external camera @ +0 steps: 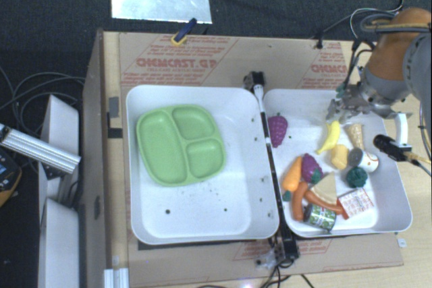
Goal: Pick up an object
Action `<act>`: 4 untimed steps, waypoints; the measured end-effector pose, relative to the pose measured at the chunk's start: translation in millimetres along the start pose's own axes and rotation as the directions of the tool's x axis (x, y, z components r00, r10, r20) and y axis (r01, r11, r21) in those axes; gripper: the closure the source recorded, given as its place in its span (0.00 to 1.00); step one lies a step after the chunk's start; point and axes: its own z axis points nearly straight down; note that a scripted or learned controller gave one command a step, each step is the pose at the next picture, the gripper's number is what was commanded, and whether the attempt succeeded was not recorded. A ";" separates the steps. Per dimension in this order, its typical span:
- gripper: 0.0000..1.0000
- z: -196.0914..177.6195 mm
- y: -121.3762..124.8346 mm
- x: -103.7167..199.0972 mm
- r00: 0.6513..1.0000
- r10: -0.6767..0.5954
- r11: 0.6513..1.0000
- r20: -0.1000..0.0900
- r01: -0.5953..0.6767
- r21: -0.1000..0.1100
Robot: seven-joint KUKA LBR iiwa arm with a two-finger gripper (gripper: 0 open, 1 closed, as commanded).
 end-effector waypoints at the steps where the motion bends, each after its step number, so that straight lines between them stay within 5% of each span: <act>1: 1.00 -65.5 20.2 68.6 1.000 0.002 1.000 0.000 -0.002 0.002; 2: 0.00 -64.5 19.5 67.8 1.000 0.003 1.000 0.000 -0.003 0.005; 3: 0.00 2.1 -53.5 49.2 1.000 0.006 1.000 0.000 -0.006 0.009; 4: 0.00 22.4 -90.0 90.7 1.000 0.003 1.000 -0.001 -0.003 0.008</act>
